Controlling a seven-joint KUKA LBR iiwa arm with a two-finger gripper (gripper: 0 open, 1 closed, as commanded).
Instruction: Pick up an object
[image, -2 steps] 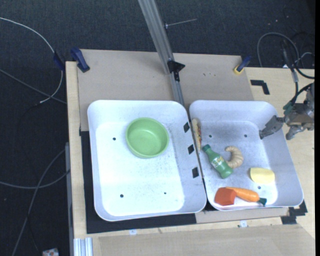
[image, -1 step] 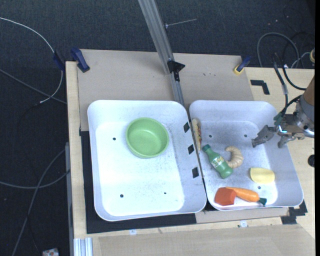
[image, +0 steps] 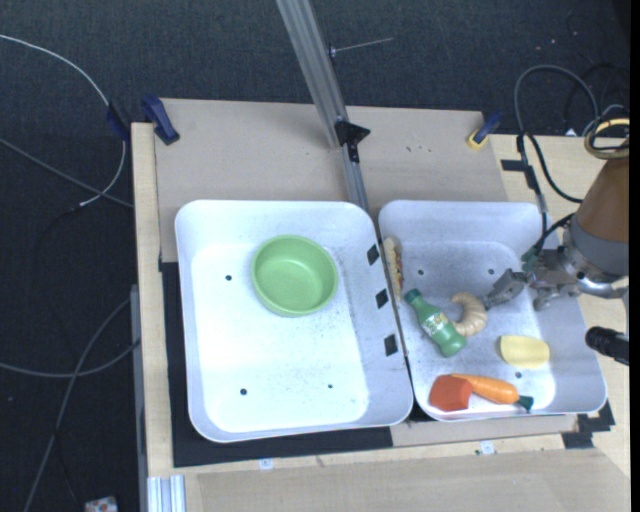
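A pale wooden bench stood on a dark carpet and bore two white plastic bins, a left bin and a right bin. The grey two-finger gripper hung in the right bin with its fingers spread open and nothing between them. Just left of it lay a tan curved toy and a green plastic bottle, just below it a yellow lemon and an orange carrot, and far to its left a round green bowl sat in the left bin.

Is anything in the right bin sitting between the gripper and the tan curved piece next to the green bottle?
Nothing visible does. The gripper sits just to the right of the tan curved piece, with bare bin floor between them. The green bottle lies on the piece's far side, and the yellow object lies lower, off that line.
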